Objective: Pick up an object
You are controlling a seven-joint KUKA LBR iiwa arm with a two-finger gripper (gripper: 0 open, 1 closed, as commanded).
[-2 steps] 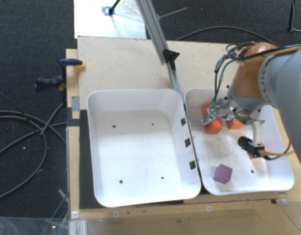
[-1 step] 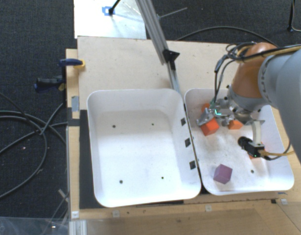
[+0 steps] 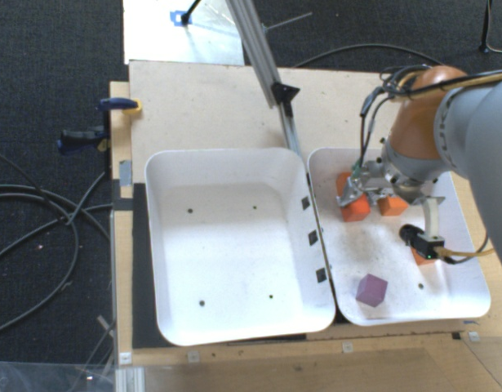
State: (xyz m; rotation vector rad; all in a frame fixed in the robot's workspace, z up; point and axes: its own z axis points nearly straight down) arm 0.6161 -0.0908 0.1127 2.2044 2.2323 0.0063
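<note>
Gripper (image 3: pixel 369 188) was down in the right bin (image 3: pixel 471 300) among orange blocks (image 3: pixel 356 208), at the grasping step; jaw state could not be told. Next called for lifting. Purple cube (image 3: pixel 371 289) lay apart.

Orange blocks (image 3: pixel 356 208) clustered; purple cube (image 3: pixel 371 290) apart.

We see a pale wooden bench (image 3: pixel 210 109) standing on dark carpet (image 3: pixel 46 55). Black cables (image 3: pixel 38 211) trail across the floor at left, a blue clamp (image 3: pixel 112 104) grips the bench's left edge, and a slanted metal pole (image 3: pixel 255 35) crosses above.
</note>
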